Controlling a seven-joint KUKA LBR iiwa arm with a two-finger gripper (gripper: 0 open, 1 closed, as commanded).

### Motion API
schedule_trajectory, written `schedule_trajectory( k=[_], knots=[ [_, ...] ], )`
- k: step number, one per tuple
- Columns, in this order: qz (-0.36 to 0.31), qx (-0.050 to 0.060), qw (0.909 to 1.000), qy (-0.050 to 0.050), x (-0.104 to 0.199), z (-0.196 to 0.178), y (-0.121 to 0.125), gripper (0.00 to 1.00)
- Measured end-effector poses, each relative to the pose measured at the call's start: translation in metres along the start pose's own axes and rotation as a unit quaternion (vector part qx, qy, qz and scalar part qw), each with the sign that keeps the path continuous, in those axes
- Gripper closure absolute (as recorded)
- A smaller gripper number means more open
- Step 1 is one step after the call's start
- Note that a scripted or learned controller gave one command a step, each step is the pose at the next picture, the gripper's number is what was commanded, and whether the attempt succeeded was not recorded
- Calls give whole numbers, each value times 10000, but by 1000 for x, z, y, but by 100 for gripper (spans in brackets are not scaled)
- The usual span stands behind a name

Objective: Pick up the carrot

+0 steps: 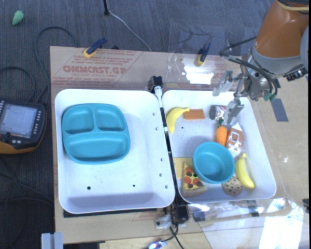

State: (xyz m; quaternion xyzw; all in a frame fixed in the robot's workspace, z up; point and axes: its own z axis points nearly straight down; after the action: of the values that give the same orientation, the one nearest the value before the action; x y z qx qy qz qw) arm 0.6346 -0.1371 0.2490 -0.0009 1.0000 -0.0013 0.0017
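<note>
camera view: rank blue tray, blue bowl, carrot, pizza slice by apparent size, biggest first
1. blue tray, by far the largest
2. blue bowl
3. pizza slice
4. carrot, but it is close to the pizza slice and the gripper hangs by its upper end, so 3 and 4 are unsure.

The two bins (93,196) are white; the divided tray (96,132) in the left one is turquoise; the bowl (213,162) is a matching blue; the carrot (221,135) is bright orange; two bananas (174,116) are yellow; the pizza slice (191,179) shows red and dark dots; the desk (72,69) is tan with red lettering.
</note>
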Motion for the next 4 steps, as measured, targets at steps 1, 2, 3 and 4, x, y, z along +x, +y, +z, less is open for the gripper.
schedule_trajectory(
  k=[1,2,3,4],
  knots=[
    [1370,-10,9906,43,22,133,-11,0],
    [1739,-18,9848,-47,39,157,-47,0],
    [1723,-6,9850,-101,35,143,-46,100],
    [877,12,9961,-52,95,15,-56,100]
  ],
)
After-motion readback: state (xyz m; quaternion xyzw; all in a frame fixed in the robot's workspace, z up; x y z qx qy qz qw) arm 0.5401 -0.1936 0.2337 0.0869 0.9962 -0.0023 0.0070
